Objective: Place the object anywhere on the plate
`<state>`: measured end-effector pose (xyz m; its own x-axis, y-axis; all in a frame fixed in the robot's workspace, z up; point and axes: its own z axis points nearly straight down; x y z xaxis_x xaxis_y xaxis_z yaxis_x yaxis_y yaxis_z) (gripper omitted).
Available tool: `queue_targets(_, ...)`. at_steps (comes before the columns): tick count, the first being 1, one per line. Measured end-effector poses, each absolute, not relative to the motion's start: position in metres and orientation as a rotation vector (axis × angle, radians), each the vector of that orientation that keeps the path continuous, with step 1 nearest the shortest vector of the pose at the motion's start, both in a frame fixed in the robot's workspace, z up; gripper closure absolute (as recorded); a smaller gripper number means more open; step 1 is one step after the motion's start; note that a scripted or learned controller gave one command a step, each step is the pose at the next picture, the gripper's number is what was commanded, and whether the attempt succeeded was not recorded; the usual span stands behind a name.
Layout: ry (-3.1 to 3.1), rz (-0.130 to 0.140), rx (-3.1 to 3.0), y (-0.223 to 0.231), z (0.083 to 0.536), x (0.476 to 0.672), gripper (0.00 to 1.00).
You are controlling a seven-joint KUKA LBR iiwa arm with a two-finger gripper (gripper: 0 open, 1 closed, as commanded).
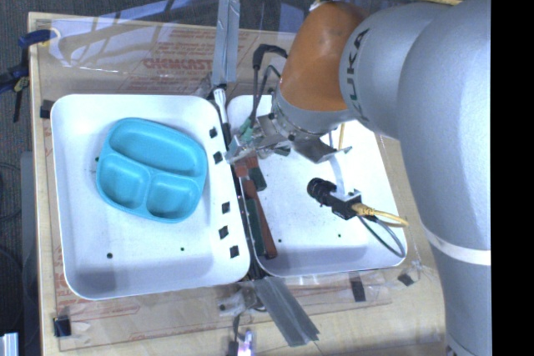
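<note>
Plate [153, 169], blue, inside left bin [133, 263].

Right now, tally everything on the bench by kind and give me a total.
Shallow white plastic bins: 2
Blue three-compartment plastic plate: 1
Long brown stick-shaped object: 1
Total: 4

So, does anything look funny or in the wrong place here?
A long brown object lies pressed along the left wall of the right bin, just below the gripper, an awkward spot to grab. The blue divided plate sits at a slant in the left bin. Nothing looks spilled or broken.
</note>
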<state>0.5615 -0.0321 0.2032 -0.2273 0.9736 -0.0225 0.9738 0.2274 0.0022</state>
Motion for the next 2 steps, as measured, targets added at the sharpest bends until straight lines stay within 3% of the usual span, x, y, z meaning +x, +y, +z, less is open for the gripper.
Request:
queue_targets(1, 2.289, -0.001, 2.148, 0.0189, 0.1948, 0.583, 1.0)
queue_targets(2, 2.294, -0.002, 2.145, 0.0212, 0.1937, 0.5826, 0.0)
